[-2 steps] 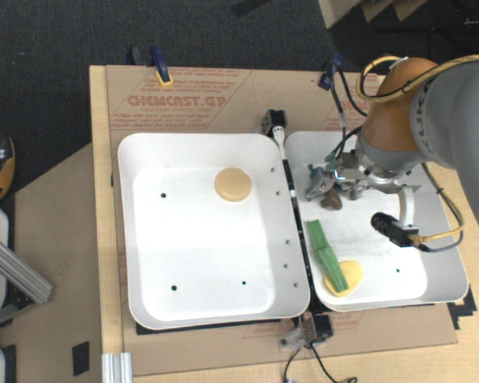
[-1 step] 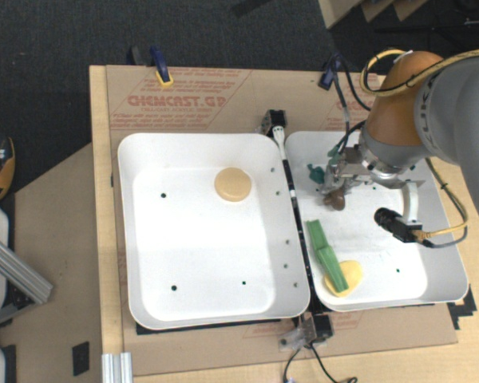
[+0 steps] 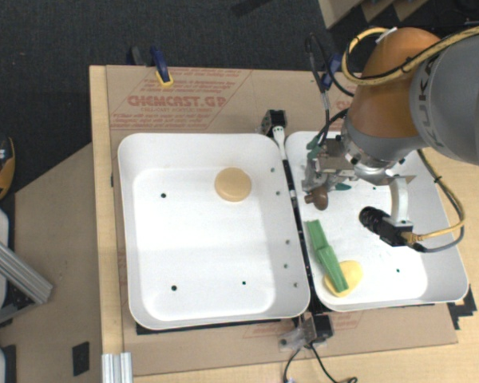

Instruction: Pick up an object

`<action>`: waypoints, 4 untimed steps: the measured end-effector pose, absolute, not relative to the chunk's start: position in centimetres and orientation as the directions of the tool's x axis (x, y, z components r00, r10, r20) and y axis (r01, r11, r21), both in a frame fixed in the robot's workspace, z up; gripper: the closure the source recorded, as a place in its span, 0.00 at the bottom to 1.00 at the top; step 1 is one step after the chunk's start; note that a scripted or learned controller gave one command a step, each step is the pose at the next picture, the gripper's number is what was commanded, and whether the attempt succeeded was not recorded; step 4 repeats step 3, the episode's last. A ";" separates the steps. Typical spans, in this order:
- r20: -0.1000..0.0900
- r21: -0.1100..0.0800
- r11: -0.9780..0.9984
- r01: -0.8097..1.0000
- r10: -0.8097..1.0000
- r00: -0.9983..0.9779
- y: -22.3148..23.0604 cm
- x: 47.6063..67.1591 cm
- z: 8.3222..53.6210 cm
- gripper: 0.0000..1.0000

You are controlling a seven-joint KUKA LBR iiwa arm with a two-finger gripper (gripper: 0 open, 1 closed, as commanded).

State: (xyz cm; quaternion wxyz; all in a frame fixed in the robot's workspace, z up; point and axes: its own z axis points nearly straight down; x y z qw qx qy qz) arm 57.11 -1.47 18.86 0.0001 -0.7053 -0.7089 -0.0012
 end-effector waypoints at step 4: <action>0.000 -0.006 0.002 1.000 1.000 -0.002 9.1 52.2 27.6 1.00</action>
